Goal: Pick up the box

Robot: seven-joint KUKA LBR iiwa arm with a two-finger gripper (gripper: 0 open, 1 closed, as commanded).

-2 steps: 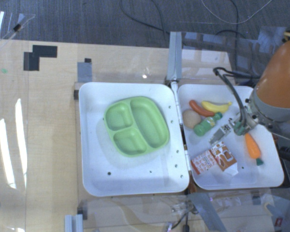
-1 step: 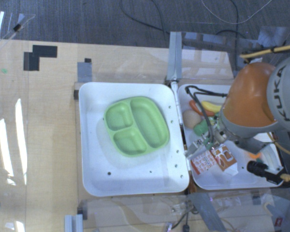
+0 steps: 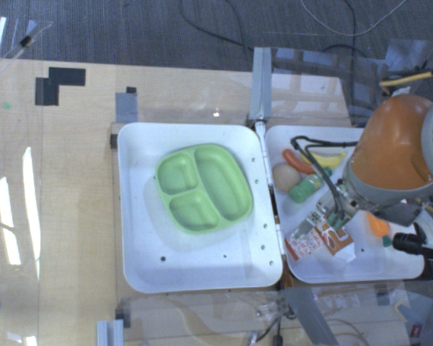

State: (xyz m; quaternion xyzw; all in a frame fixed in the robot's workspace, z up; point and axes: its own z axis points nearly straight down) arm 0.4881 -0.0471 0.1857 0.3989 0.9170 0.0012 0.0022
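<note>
Box: lying flat in the right bin, toward the divider-side front corner.
Tool: hovering just above box; spread — cannot tell.
Clutter: green item, egg sitting just behind box.
Risk: tool is possibly clipping neighbours, or sliding off the box's flat face.

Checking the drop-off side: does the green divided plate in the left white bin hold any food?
No, the green divided plate shows three bare compartments in the left white bin.
</note>
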